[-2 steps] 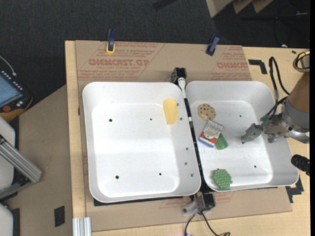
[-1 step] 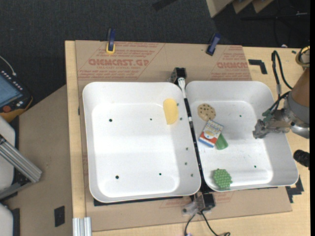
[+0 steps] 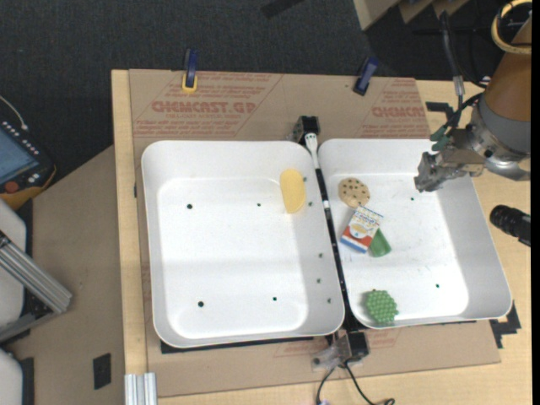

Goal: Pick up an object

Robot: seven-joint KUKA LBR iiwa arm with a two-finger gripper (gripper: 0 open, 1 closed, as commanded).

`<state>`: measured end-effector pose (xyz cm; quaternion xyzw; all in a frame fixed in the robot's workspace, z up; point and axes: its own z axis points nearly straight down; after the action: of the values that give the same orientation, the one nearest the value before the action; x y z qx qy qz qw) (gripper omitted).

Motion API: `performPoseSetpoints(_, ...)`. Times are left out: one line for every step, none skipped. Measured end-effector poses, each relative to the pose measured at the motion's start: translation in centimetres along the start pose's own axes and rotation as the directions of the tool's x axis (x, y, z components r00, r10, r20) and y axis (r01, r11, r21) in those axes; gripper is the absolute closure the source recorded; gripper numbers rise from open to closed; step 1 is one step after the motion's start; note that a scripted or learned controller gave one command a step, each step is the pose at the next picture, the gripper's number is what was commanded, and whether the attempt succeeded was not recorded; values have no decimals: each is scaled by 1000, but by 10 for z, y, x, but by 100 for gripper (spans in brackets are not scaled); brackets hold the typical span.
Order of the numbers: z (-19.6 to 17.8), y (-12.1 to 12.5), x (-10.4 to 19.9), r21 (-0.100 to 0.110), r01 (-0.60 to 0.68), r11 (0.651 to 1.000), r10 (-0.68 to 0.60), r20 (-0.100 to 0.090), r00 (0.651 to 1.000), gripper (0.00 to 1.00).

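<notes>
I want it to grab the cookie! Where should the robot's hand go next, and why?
Probably a short move left and down: the gripper sits above the right bin's far right part, and the cookie lies to its left, apart from the small carton.

Grey arm (image 3: 506,137) with orange band (image 3: 513,91) above the wrist; dark metal gripper (image 3: 429,175); thin cables, apparently, trail alongside.

Bright, even overhead light whitens both bins (image 3: 169,226). Shadows stay soft. The bench's far right corner looks slightly blurred, perhaps.
</notes>
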<state>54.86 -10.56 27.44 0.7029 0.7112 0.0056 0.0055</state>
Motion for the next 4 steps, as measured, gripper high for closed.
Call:
performPoseSetpoints(-41, 46, 86, 5, -2, 1000, 2, 0, 1000, 100)
performPoseSetpoints(-21, 28, 133, 20, -6, 1000, 6, -2, 1000, 100)
performPoseSetpoints(-24, -2, 186, 19, -5, 1000, 5, -2, 1000, 100)
performPoseSetpoints(-54, -36, 214, 14, -7, 1000, 7, -2, 1000, 100)
